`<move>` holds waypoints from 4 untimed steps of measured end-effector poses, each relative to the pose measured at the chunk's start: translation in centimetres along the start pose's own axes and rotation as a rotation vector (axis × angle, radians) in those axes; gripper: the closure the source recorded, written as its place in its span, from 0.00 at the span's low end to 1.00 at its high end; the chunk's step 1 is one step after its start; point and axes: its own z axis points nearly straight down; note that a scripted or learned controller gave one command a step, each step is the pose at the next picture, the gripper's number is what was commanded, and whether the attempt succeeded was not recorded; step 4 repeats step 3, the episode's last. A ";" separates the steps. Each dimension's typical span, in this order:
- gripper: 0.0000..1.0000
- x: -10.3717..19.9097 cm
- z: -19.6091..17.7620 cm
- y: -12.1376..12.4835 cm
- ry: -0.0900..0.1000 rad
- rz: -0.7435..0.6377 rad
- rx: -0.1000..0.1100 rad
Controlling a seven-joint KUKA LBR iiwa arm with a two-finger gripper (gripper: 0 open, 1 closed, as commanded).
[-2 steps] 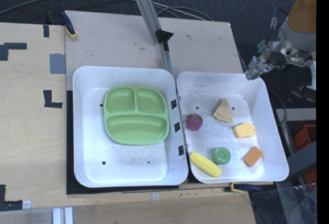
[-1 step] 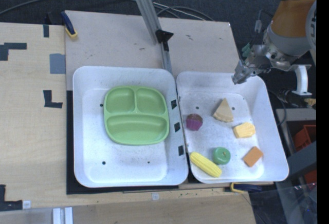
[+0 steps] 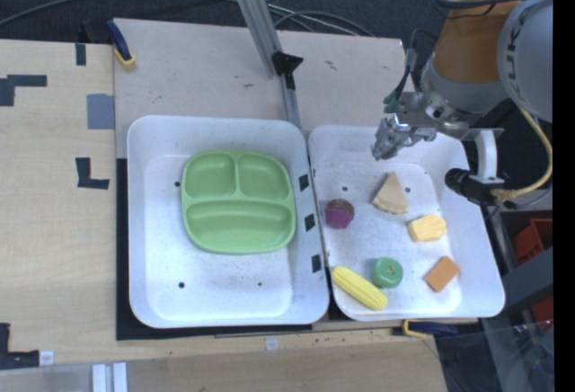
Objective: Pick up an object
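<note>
- The left bin [image 3: 153,201] held a light green divided plate [image 3: 239,201] with three compartments, lying flat near the bin's middle.
- The right bin [image 3: 476,291] carried six small toy foods, scattered apart from one another.
- A purple, rounded piece [image 3: 339,213] sat near that bin's left wall, beside the divide between the bins.
- A yellow corn cob [image 3: 359,287] lay slantwise at the near-left corner, with a green round piece [image 3: 388,271] just beside it to the right.
- A tan wedge [image 3: 392,194] rested near the bin's middle, its point toward the far side.
- A yellow block [image 3: 427,227] lay right of the wedge, and an orange block [image 3: 441,273] sat tilted nearer the front-right corner.
- The grey arm [image 3: 530,31], with its orange band [image 3: 481,22], reached in from the right and angled down over the right bin's far edge.
- The gripper [image 3: 388,144] hung just above the wedge, apart from it; whether it was open or closed could not be made out, and nothing was seen in its grasp.
</note>
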 end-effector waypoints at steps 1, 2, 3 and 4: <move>1.00 5.0 1.6 -0.9 0.000 0.000 0.001; 1.00 11.0 1.1 -2.0 0.000 -0.002 0.000; 1.00 17.2 2.1 -3.6 0.000 -0.002 0.001; 1.00 17.2 2.1 -3.6 0.000 -0.002 0.001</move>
